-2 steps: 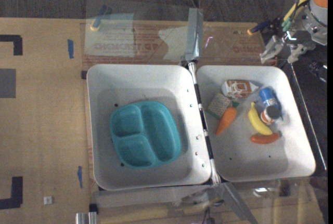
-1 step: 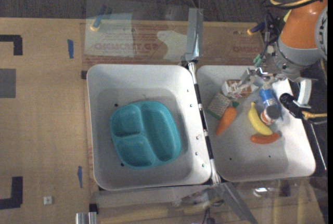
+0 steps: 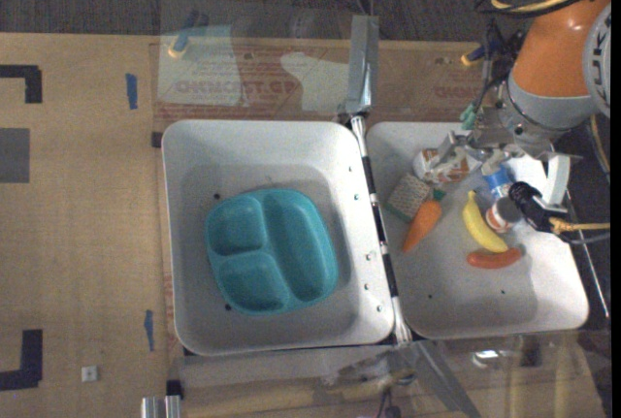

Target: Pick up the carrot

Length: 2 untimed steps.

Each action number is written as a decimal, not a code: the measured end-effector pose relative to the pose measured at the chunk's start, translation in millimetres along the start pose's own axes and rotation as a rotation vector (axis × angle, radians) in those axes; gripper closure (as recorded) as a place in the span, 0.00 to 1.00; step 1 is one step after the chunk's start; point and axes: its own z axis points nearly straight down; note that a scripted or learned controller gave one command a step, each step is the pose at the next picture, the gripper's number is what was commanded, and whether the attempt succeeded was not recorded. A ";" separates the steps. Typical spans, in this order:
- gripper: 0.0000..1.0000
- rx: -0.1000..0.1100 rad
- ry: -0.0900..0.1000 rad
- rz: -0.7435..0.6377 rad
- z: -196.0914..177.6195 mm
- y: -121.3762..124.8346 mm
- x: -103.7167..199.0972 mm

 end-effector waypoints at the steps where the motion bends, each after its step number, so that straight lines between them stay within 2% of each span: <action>1: 0.00 -0.022 -0.005 -0.070 93.4 6.6 -7.7; 2: 1.00 -0.025 -0.001 -0.065 82.2 7.5 -8.9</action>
